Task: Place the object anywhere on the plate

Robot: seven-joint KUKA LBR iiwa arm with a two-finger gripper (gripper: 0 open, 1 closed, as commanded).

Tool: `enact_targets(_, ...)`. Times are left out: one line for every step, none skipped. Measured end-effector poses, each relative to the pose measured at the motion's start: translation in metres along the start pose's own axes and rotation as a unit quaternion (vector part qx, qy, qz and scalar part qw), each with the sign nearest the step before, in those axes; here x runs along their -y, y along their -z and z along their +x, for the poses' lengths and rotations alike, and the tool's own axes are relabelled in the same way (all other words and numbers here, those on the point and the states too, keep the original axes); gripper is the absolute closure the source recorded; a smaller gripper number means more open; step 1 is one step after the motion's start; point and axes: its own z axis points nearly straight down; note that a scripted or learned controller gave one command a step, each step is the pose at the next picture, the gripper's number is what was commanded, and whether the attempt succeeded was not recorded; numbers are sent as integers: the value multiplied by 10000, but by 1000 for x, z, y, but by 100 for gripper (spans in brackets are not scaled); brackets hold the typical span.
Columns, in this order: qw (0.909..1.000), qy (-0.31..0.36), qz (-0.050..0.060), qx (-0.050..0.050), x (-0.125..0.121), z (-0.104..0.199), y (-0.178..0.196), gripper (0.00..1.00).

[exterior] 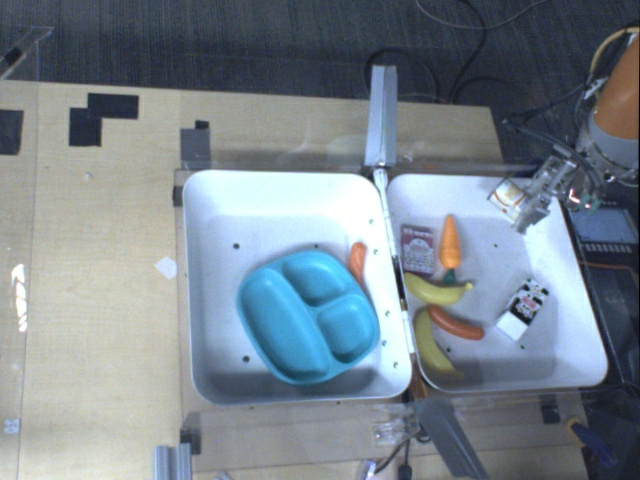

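A blue divided plate sits in the left bin, an orange carrot just off its upper right rim. In the right bin lie a small card packet, another carrot, two bananas, a sausage and a black-and-white box. The gripper hangs over that bin's upper right corner, fingers parted, grasping nothing.

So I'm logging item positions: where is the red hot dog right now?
The red hot dog lies in the right bin, lower middle, across the bananas, left of the black-and-white box.
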Motion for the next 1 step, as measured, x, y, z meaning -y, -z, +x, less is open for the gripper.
enact_targets(9969, 784, -6, 8, -31, -12, 8, 100)
